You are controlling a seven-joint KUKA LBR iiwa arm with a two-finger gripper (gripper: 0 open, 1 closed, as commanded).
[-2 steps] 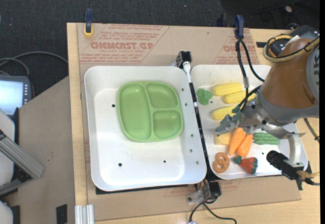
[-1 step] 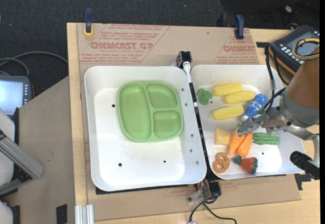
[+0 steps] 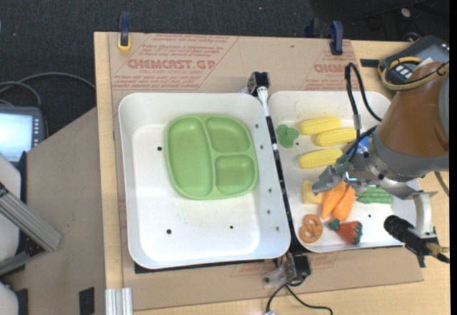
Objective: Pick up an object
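A: How far along was the pick judged to be?

B: Nothing was seen lifted. The arm (image 3: 418, 128) was reached in over the right bin (image 3: 285, 103), and the gripper (image 3: 341, 176) was lowered among the toy food. Whether anything was clamped could not be told; the claw's state was hidden by its own body, so open or closed was left undecided.

A: What was noted in the 2 bins, largest first?

B: The left bin (image 3: 143, 163) was occupied by a green divided plate (image 3: 212, 155) with 3 compartments, lying flat near the bin's middle. In the right bin, 3 corn cobs (image 3: 320, 125) were laid near the far wall, 2 carrots (image 3: 337, 201) just below the gripper, a green bean pod (image 3: 374, 197) beside them, a red pepper (image 3: 350, 233) and a pretzel (image 3: 310, 228) near the front rim, and a green leafy piece (image 3: 287, 136) close to the dividing wall.

A: Which object was judged the target?

B: Probably the carrots, lying touching or nearly touching the gripper; a grasp and lift were judged left to do.

A: And the room for moving?

B: The right bin was crowded, the items lying close together, so neighbours could be nudged. Open floor was seen around the plate in the left bin. Straight up was judged the clearest path.
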